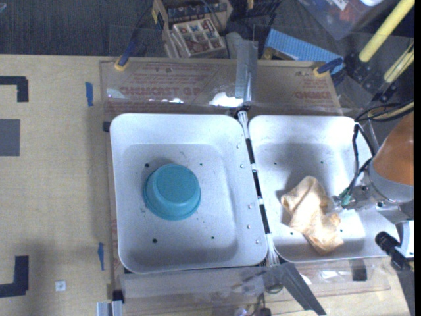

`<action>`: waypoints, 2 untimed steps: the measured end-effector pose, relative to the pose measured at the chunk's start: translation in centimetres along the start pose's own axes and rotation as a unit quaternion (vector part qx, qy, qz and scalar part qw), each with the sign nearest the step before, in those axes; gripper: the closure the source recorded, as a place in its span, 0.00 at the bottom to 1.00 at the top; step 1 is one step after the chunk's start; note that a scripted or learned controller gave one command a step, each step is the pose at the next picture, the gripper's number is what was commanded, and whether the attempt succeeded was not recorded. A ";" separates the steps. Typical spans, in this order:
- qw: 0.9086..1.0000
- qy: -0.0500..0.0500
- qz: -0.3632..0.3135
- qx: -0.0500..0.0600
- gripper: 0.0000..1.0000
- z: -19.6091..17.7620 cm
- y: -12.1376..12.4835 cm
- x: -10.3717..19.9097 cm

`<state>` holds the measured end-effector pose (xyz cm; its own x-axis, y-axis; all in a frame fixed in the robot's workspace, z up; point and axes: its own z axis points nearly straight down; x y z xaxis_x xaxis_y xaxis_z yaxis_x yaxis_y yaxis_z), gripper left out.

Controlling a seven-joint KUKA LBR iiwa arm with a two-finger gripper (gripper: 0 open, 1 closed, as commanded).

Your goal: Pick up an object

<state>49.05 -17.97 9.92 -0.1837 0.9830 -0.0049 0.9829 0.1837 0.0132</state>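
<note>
Two bins: white and shallow, side by side on the bench — left bin (125,176), right bin (296,133).
Left bin: a blue bowl (172,191) sits upside down on the floor, left of centre, well apart from the walls.
Right bin: a tan cloth (311,214) lies crumpled on the floor, toward the near right part, its lower end close to the near wall.
My arm (398,157): it comes in from the right, over the right bin's right edge; the orange band shows at the frame's edge, grey wrist below it.
My gripper (343,201): low over the right bin, just at the cloth's right side, touching or nearly touching its upper right fold — I cannot tell which.
My fingers: too small and blurred here; I cannot tell whether they are spread or closed, nor whether any cloth sits between them.
Cloth: resting on the bin floor, not lifted.
</note>
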 end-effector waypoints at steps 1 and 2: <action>0.998 0.002 -0.063 0.006 1.00 -6.7 4.7 2.2; 0.992 0.000 0.124 0.006 1.00 -4.1 10.9 0.4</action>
<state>59.68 -15.58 14.16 0.0637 0.9980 -0.0025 0.9980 -0.0637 0.0022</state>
